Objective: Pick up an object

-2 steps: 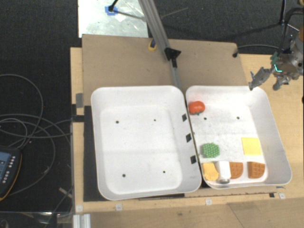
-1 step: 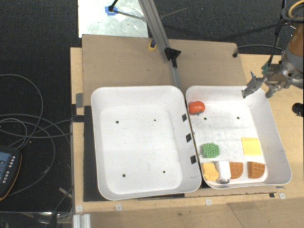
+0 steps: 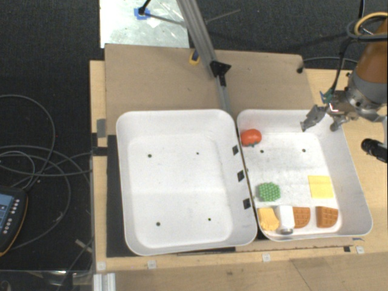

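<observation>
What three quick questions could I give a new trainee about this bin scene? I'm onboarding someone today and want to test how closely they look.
1. True or false: the red object lies in the left bin.
2. Multiple choice: the yellow square lies A) along the right bin's near edge, B) beside the red object, C) just above the two waffle-like orange pieces.
3. Fill in: the gripper hangs over the right bin's far ____ corner.

Key: 1 false; 2 C; 3 right.
</observation>
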You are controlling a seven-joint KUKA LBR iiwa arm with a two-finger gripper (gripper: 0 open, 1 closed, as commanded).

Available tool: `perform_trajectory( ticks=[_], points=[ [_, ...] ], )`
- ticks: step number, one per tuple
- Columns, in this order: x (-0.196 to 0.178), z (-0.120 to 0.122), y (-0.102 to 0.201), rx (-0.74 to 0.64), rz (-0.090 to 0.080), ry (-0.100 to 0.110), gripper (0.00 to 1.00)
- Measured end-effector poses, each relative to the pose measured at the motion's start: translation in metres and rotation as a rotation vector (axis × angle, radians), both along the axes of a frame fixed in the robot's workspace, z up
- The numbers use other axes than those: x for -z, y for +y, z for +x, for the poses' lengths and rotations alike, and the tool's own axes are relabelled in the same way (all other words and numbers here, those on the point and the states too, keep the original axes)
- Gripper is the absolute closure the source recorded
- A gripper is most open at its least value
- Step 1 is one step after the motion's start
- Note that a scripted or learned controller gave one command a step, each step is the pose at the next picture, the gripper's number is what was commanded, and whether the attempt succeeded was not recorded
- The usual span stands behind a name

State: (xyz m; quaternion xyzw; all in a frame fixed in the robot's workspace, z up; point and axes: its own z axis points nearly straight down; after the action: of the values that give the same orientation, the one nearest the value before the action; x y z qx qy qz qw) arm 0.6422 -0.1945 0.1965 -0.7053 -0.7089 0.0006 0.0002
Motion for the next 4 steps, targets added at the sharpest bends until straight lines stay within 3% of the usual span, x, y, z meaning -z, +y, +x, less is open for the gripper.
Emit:
perform_trajectory(
  ticks=[1, 2, 3, 4],
  points=[
    [0.063, 0.002, 0.002, -0.001, 0.001, 0.002, 0.00],
    [0.047, 0.004, 0.002, -0.004, -0.001, -0.007, 1.00],
    [-0.003, -0.001, 0.007, -0.001, -0.001, -0.009, 1.00],
    [-0.005, 0.000, 0.007, -0.001, 0.000, -0.005, 1.00]
  ],
)
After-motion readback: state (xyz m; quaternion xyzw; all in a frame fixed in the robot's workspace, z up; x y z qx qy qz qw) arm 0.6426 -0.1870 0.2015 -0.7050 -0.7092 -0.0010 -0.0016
